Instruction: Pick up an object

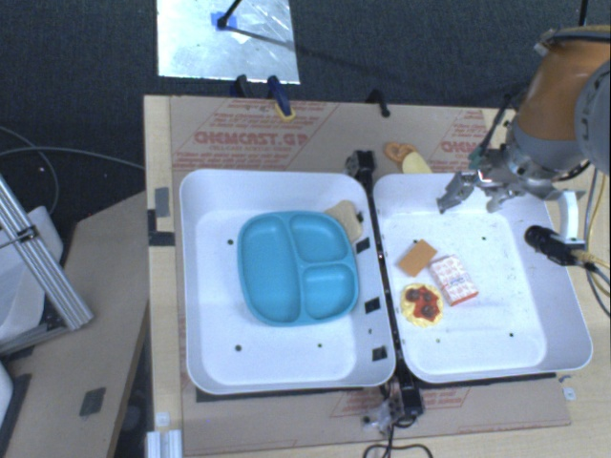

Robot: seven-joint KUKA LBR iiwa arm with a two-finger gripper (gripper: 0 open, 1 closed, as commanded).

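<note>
Three small items, an orange cracker [417,257], a red-patterned box [453,280] and a toy pizza [422,304], lay clustered mid-right bin [535,342], likely as picking targets, while the gripper [474,192] hovered empty above the far rim, fingers spread.

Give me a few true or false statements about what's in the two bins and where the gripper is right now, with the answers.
1. The blue tray lies in the left bin. True.
2. The red and white box sits on the blue tray. False: it lies in the right bin, beside the pizza toy.
3. The gripper is above the right bin's far edge. True.
4. The orange cracker is held by the gripper. False: it lies on the bin floor, apart from the gripper.
5. The blue tray has one compartment. False: it has three.
</note>
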